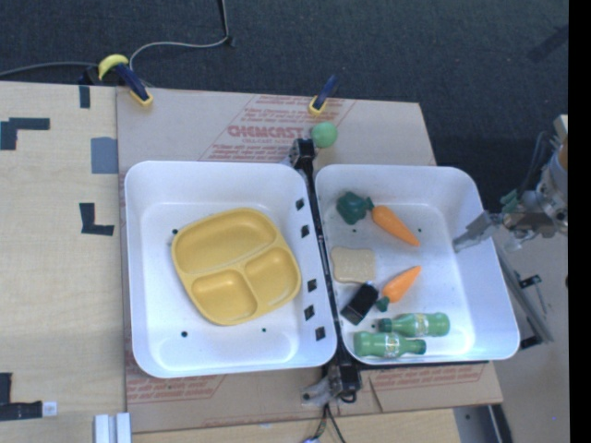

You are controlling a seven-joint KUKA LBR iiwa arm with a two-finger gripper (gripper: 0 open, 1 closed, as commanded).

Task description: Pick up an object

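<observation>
The right bin (480, 293) holds several objects. A carrot (395, 226) with a dark green top lies near the bin's back. A beige square slice (354, 265) sits at the left, with a smaller carrot (402, 283) and a black block (359, 304) just in front of it. Two green bottles (414, 324) (390, 344) lie on their sides at the front. My gripper (503, 220) hangs at the bin's right rim, above the wall and apart from every object, with nothing visibly in it.
The left bin (148, 247) carries a yellow divided plate (236, 265). A black divider strip (310, 247) runs between the bins, with a green ball (324, 135) at its far end. Clamps (125, 74) (323, 95) and a cable lie beyond the bins.
</observation>
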